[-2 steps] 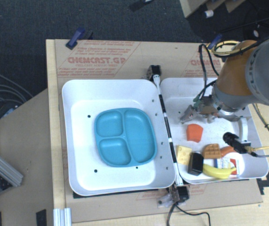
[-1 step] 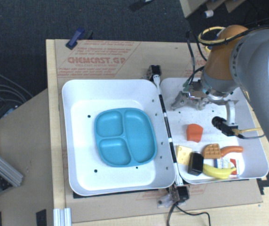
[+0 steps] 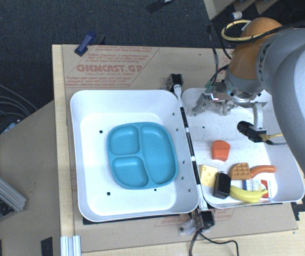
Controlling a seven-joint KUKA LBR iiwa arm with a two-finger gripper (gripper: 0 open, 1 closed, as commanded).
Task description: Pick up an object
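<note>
Seemingly at the approach step: metal gripper point(image 3: 215, 103) low over the far end of the right-hand shallow white bin point(image 3: 287, 161), opening impossible to tell, nothing visibly held. Small orange plastic block point(image 3: 221, 150) lying apart, mid-bin; next, probably, shifting above it and descending

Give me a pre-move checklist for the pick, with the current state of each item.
1. Targets present: ok. The orange block, banana, waffle piece and black object lie in the right bin.
2. A free-standing target: ok. The orange block sits apart from the others.
3. Clutter at the near edge: not ok. The banana, waffle piece and black object crowd together.
4. Tool position: not ok. It is at the bin's far end, away from every item.
5. Tool carrying nothing: cannot tell.
6. Left bin: ok. The blue tray lies clear of the working area.
</note>
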